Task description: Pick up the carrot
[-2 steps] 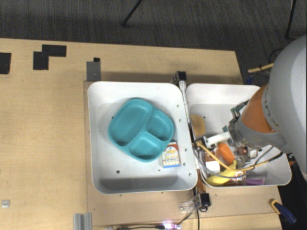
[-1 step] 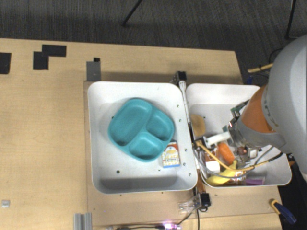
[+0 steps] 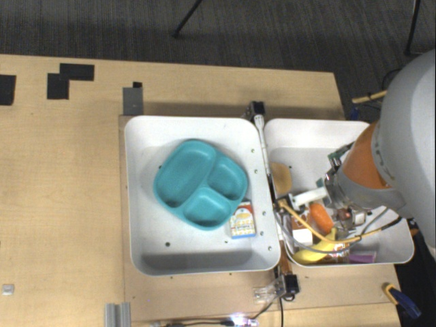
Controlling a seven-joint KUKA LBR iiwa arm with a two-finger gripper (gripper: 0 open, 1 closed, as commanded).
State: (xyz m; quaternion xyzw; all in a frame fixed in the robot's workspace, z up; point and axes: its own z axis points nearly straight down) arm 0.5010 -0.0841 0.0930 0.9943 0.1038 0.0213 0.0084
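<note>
- We see the carrot (image 3: 321,217) in the right bin (image 3: 306,133), low down near that bin's front wall.
- The carrot lies in a small pile. A banana (image 3: 319,251) curves just in front of it. A white piece (image 3: 308,197) lies just behind it, and a purple thing (image 3: 363,257) sits to its right along the front wall.
- A brown thing (image 3: 281,178) lies behind and to the left of the carrot.
- The arm (image 3: 392,142) comes in from the right, and its orange band is right beside the carrot.
- The pincer (image 3: 340,213) is low over the pile, just to the right of the carrot. It looks very close to the carrot, but we cannot say if it touches it.
- We cannot tell if the pincer is open or closed. It is too small and dark to make out.
- We think the step in hand is the reach and grab. The carrot is still down in the bin, not lifted.
- Next, we think the pincer must close around the carrot alone, then go straight up. The banana and white piece are so near that they could get in the way.
- Far to the left of the carrot, the left bin (image 3: 136,196) holds a teal plate (image 3: 200,183) and a small card (image 3: 242,222).
</note>
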